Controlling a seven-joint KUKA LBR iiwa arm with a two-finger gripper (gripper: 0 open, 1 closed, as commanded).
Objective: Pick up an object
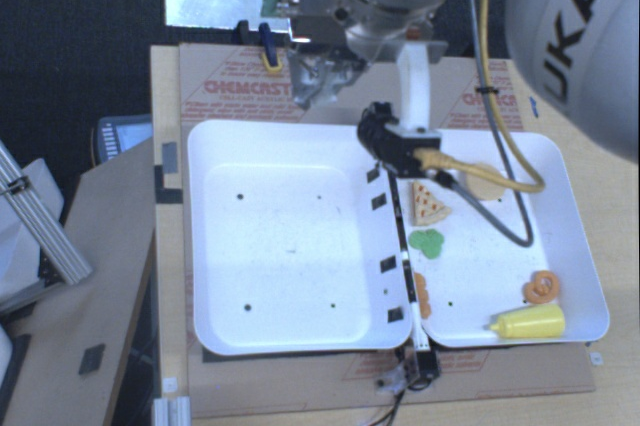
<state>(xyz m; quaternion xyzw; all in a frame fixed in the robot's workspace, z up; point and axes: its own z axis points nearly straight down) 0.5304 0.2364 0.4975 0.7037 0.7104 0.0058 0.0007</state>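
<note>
The bench (120, 244) is a tan wooden top seen at a slant; a brown cardboard sheet (235, 84) with red print lies flat on it, reaching past the bins at the far side and showing again as a strip along the near edge; the two white bins rest side by side on that sheet, the left bin (200, 244) and the right bin (580, 264) touching along their inner walls (black clips sit along that seam).
</note>
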